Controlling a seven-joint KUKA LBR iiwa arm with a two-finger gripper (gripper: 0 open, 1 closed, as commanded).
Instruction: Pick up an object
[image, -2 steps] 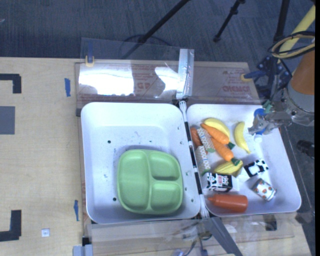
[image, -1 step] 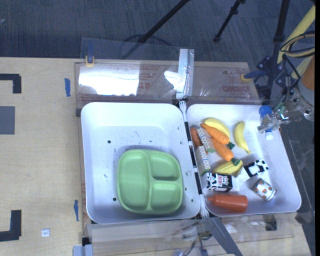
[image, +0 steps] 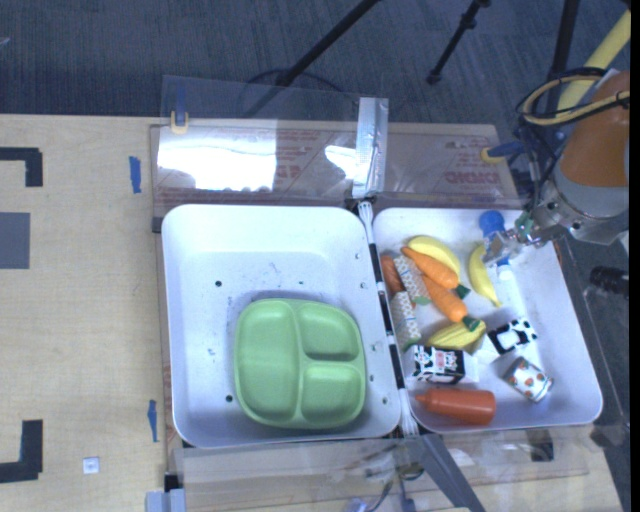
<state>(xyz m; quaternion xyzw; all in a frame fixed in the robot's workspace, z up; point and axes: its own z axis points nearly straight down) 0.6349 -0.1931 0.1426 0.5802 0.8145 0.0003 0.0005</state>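
Observation:
The right bin (image: 585, 385) holds several toy foods. A yellow banana (image: 435, 248) and two carrots (image: 447, 298) lie near its middle. Another banana (image: 484, 280) lies toward the back right. A red sausage (image: 455, 402) rests at the front, with a cow-patterned carton (image: 438, 363) just behind it. A small can (image: 527, 380) lies at the front right. My gripper (image: 514, 236) hangs over the bin's back right corner, right of a blue piece (image: 490, 221) and just above the second banana. Nothing is seen held in it.
The left bin (image: 190, 300) holds a green divided plate (image: 299, 363). A striped wrapper (image: 405, 302) lies along the wall between the bins. A clear panel (image: 260, 150) stands behind the bins. The arm's orange band (image: 600, 150) is at the right edge, with cables above it.

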